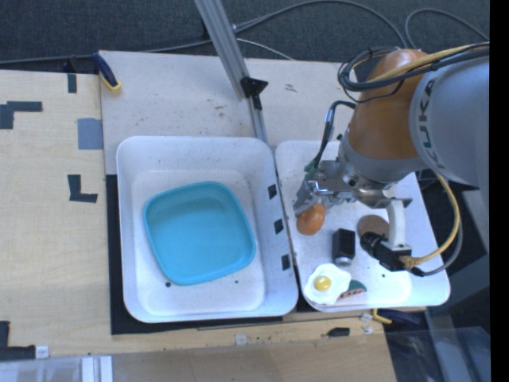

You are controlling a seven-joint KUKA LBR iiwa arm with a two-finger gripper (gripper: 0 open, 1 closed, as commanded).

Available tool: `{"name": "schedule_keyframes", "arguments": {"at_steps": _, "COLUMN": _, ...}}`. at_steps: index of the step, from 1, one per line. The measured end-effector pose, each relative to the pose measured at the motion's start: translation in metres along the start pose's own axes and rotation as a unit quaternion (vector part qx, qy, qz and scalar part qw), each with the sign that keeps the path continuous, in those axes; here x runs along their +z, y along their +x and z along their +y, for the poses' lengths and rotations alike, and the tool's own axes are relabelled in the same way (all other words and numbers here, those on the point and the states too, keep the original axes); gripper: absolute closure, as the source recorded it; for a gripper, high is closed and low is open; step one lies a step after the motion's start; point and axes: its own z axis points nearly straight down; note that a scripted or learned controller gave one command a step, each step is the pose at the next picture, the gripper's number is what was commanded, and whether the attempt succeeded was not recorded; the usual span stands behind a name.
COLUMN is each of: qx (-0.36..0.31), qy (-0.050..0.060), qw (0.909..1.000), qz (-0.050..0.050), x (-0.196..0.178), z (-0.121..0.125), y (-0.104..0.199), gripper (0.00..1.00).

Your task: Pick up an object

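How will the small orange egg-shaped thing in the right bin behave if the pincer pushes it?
The orange egg-shaped thing looks rounded and smooth, so it would probably roll or slip aside. It lies near the right bin's left wall, which may stop it.

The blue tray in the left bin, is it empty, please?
Empty: the blue tray shows only its bare blue floor, lying flat in the left bin.

Bench point(48, 237) is light wood on the left with a white panel point(175, 102) at the far middle; a black mat point(116, 309) lies under the bins. Two shallow white bins sit side by side on it, touching: left bin point(131, 153), right bin point(429, 289). Grey and black tape patches point(89, 132) are on the left wood, and a blue-yellow clamp point(107, 74) is at the panel's far left corner.
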Motion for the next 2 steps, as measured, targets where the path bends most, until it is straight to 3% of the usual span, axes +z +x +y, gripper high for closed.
{"name": "schedule_keyframes", "arguments": {"at_steps": 1, "qx": 0.0, "qy": 0.001, "qw": 1.0, "qz": 0.0, "x": 0.008, "z": -0.002, "y": 0.051, "gripper": 1.0}}
{"name": "schedule_keyframes", "arguments": {"at_steps": 2, "qx": 0.0, "qy": 0.001, "qw": 1.0, "qz": 0.0, "x": 0.016, "z": -0.022, "y": 0.1, "gripper": 1.0}}
